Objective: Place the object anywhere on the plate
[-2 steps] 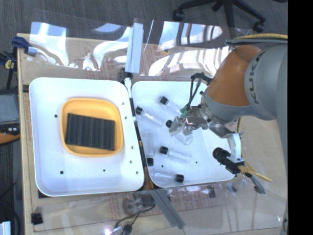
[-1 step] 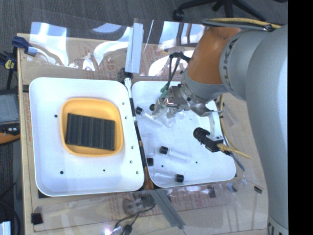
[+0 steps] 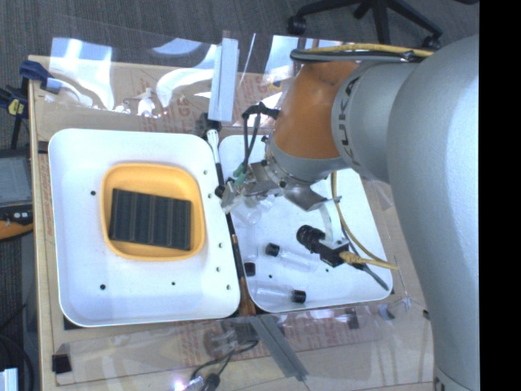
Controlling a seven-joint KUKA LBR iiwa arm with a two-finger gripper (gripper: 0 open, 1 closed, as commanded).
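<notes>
The yellow plate [image 3: 153,218] with its dark ridged insert lies in the left bin [image 3: 73,292]. The tool [image 3: 248,190] hangs over the right bin [image 3: 370,218] at its ten o'clock corner (whether it is open or closed, I cannot tell). Small black and clear objects [image 3: 281,252] lie at six o'clock of it.

Grey carpet floor [image 3: 146,10]; black office chair base [image 3: 370,6] beyond the bench.
</notes>
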